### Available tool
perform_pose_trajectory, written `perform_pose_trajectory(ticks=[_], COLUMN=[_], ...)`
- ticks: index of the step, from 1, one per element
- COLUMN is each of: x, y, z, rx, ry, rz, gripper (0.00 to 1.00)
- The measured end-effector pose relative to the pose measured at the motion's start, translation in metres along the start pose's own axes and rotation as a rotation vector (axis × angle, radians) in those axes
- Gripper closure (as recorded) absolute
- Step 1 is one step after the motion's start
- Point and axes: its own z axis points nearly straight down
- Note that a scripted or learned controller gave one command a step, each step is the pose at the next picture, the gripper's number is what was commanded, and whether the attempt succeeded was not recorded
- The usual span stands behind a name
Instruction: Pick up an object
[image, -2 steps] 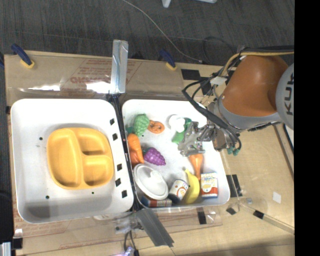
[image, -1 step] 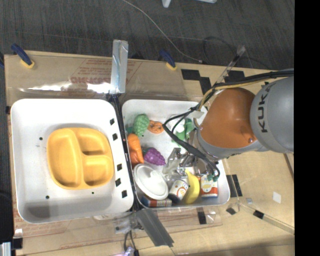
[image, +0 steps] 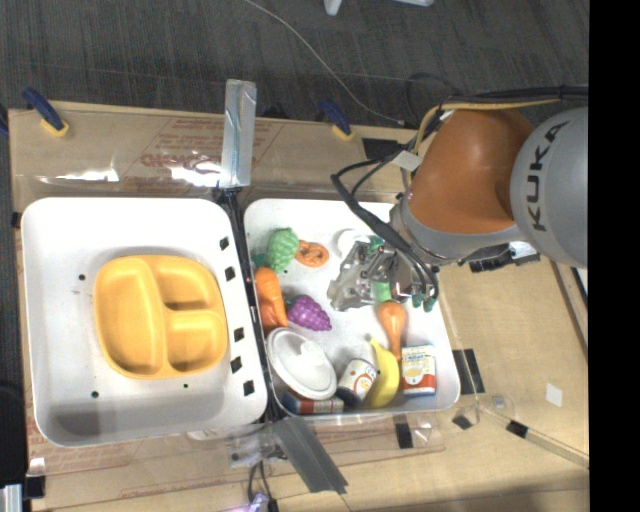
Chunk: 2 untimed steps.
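**Reaching into the crowded right bin**

Hovering low over the middle of the right bin (image: 440, 330), the pincer (image: 362, 283) sits among toy foods, and no single target is settled yet. Nearest to it are the purple grapes (image: 309, 315) just to its left and a small orange carrot (image: 392, 322) just below it; either looks like a fair candidate. Whether the pincer is spread or pressed together cannot be told from this slant, and nothing is visibly caught in it.

Farther out, a longer carrot (image: 269, 298) lies against the bin's left wall, with a green vegetable (image: 282, 247) and an orange slice (image: 311, 254) above it. Along the near edge sit a white bowl (image: 300, 365), a small can (image: 358, 379), a banana (image: 384, 374) and a little carton (image: 418, 368), packed close.

To do this step well, the descent should centre on one isolated piece, probably the grapes, avoiding the packed near edge. The left bin (image: 50, 300) holds a yellow divided tray (image: 160, 312); both rest on the counter (image: 520, 330).
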Motion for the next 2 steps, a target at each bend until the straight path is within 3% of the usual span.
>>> perform_pose_trajectory(ticks=[1,2], x=[-0.031,0.05], y=[-0.033,-0.039], z=[-0.058,0.067], rx=[0.002,-0.001], ry=[-0.002,0.013], rz=[-0.04,-0.069], gripper=[1.0,1.0])
